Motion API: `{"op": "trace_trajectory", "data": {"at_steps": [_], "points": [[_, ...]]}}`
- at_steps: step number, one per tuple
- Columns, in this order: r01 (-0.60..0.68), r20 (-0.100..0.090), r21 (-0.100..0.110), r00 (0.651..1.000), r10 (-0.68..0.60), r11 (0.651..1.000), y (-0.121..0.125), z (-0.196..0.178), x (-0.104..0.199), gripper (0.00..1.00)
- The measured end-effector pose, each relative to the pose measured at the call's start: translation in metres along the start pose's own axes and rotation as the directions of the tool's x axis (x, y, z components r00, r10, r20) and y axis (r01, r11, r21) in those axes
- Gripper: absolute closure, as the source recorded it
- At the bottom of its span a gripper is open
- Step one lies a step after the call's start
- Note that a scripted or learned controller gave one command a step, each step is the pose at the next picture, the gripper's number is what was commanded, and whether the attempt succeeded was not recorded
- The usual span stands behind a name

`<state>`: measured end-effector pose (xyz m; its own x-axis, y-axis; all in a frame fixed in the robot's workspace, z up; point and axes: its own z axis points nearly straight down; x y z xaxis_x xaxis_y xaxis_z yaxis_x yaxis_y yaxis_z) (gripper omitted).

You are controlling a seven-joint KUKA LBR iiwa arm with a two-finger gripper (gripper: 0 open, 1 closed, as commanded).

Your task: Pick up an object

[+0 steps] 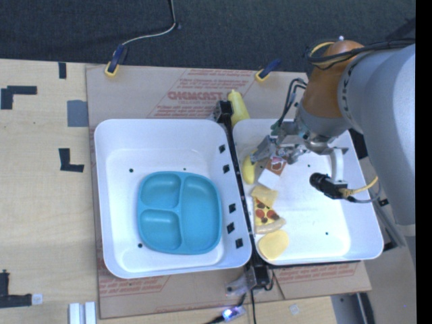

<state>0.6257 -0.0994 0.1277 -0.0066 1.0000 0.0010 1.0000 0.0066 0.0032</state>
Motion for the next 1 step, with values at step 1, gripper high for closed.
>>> {"op": "trace_trajectory", "data": {"at_steps": [1], "points": [[-0.004,-0.001,-0.008,1.0,0.004,1.0,0.0356,0.0402,-0.0237,0.0]]}}
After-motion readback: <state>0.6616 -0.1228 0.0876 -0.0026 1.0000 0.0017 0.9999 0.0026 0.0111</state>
